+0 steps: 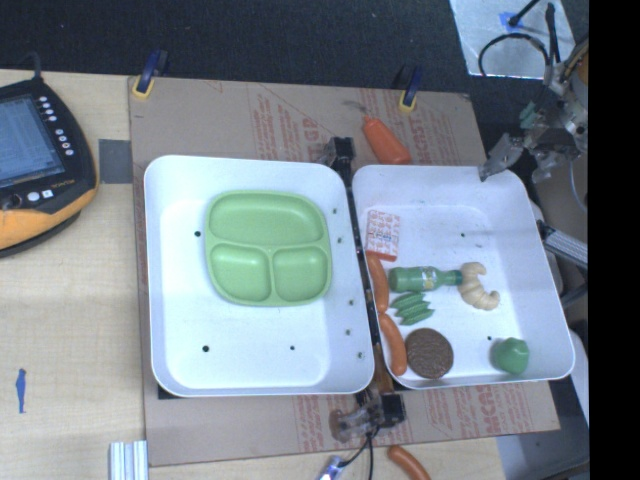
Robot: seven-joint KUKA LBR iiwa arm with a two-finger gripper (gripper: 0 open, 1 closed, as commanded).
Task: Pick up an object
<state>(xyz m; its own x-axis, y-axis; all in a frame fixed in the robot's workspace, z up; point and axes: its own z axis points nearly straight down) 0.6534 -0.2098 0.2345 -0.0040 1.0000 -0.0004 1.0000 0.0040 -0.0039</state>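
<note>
Our gripper hangs open and holds nothing past the far corner of the right bin, so we could grab air, because the green bottle lies crowded by other toys inside that bin.

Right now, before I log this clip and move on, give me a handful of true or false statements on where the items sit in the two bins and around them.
1. The green divided plate lies in the left bin. True.
2. The green bottle stands upright in the right bin. False: it lies on its side.
3. The brown round disc sits in the right bin, near its front edge. True.
4. An orange carrot lies inside the left bin. False: it rests on the cardboard sheet behind the bins.
5. The gripper is down over the divided plate. False: it is at the right bin's back right corner.
</note>
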